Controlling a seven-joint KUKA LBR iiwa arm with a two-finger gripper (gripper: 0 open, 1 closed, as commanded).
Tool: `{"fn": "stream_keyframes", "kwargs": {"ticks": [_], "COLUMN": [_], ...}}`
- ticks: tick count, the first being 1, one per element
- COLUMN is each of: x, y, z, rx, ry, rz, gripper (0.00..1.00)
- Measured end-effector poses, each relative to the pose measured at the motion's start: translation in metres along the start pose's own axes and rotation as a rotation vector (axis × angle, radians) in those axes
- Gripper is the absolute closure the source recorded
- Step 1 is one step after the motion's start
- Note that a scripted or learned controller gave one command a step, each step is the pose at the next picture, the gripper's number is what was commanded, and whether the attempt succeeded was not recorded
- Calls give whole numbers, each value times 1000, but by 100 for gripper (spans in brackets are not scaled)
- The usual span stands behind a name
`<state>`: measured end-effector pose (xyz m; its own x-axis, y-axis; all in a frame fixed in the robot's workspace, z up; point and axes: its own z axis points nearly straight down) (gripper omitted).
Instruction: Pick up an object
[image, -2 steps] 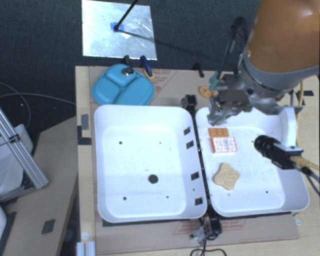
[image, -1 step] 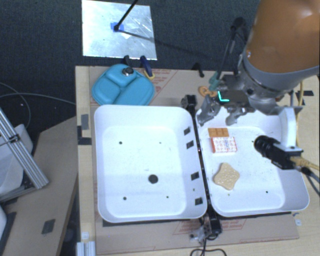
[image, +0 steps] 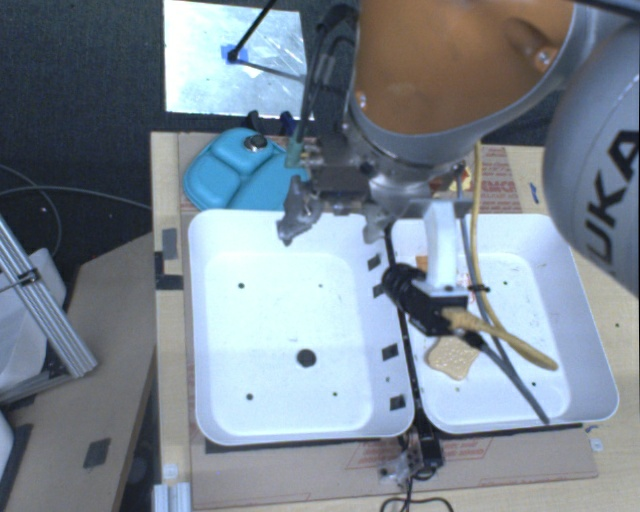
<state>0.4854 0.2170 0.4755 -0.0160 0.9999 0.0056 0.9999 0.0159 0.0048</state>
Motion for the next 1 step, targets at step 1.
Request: {"fn": "stream_keyframes", "kwargs": {"ticks": [1], "x": [-79], "y": [0], "z": [6], "rx": [3], "ry": [-6], "rz": [22], "gripper": [0]}}
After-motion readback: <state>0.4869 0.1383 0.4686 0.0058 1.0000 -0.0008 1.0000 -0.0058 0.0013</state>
